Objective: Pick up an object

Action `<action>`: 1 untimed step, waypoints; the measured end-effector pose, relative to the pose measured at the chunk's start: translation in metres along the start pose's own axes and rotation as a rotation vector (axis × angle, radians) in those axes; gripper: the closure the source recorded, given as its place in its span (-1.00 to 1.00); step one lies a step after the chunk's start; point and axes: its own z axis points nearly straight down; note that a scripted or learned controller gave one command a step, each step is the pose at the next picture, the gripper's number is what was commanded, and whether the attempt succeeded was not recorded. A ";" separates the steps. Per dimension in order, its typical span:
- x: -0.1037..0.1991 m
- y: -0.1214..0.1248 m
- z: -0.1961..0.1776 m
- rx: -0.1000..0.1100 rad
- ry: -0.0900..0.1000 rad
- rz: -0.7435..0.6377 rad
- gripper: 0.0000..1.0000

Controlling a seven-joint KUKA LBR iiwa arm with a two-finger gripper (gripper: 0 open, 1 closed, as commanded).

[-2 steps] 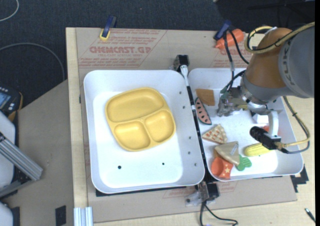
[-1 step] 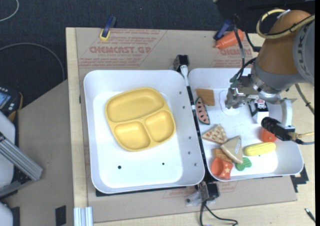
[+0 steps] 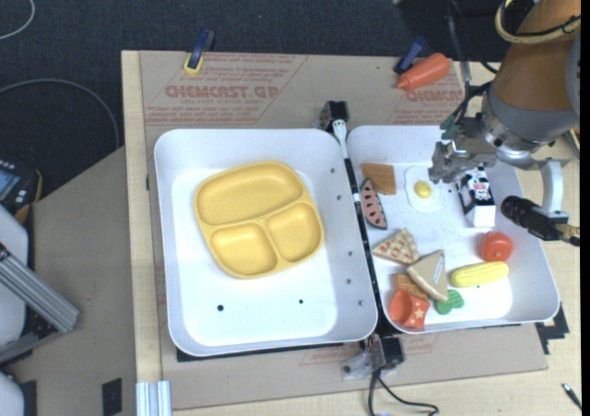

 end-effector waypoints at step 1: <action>0.055 0.003 0.007 0.009 0.003 -0.004 1.00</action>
